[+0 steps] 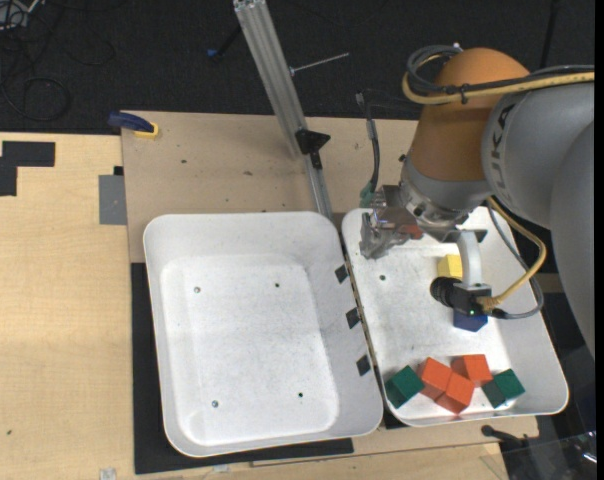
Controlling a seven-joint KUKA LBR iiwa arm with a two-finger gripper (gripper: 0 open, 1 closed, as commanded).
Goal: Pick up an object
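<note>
Several blocks clustered at near edge of right bin, well apart from hand hovering over far left corner. Best to swing toward cluster, pick an outer green block, descend squarely. Opening of hand impossible to tell; nothing visibly held.

Grey arm enters from 3 o'clock, orange band up top; gripper points toward 9 o'clock, angled down.
</note>
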